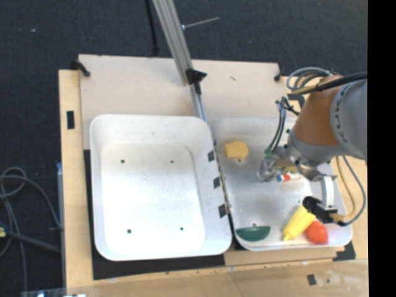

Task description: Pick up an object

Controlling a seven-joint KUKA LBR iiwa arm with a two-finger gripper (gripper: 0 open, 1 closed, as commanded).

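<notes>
My gripper (267, 171) hangs over the middle of the right bin (247, 190), under the grey arm with its orange band. A tan block (236, 150) lies to its upper left, near the bin's left wall and apart from the gripper. A small red and blue bit (283, 177) shows just right of the gripper; I cannot tell what it is. Along the bin's front edge lie a dark green piece (253, 232), a yellow object (296, 223) and a red-orange one (317, 232) touching it.
The left bin (154, 184) stands beside the right one, their walls meeting in the middle. A slanted metal pole (179, 42) rises from behind the bins. The bench top (136, 85) extends behind both bins.
</notes>
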